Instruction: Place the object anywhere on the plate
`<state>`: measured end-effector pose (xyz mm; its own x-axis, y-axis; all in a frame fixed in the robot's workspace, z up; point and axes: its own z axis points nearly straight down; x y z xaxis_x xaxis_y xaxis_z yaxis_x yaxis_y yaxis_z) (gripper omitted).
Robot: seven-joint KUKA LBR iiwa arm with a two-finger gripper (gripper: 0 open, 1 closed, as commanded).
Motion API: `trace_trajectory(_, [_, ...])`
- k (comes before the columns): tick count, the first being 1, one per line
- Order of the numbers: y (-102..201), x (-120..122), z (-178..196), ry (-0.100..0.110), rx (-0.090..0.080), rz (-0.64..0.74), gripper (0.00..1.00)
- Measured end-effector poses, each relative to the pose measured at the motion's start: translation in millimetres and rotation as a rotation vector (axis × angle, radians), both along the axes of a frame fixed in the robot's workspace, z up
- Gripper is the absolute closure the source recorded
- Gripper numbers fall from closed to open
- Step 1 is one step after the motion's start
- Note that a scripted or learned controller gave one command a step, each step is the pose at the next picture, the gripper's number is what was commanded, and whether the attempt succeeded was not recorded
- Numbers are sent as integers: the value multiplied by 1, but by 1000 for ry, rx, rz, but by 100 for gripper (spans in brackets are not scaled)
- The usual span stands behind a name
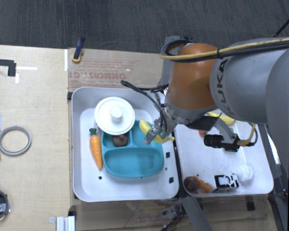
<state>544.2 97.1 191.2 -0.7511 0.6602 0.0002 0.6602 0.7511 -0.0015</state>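
A blue divided plate (133,160) lies in the left bin (80,181). In its small upper compartment sits a brown round thing (119,140). A yellow banana (145,126) rests at the plate's upper right corner, partly hidden by my gripper (152,134), which hangs directly over it and touches or nearly touches it. An orange carrot (96,150) lies along the plate's left side. A white round lid (115,115) covers the plate's upper left.
The right bin (255,187) holds a yellow thing (226,119) partly under the arm, a white lump (245,172), a black-and-white item (226,181) and a brown-orange item (197,184). A grey ring (13,140) lies on the bench at left.
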Motion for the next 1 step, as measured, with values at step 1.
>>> trace_trajectory(1, [0,0,0,0,0,-1,0])
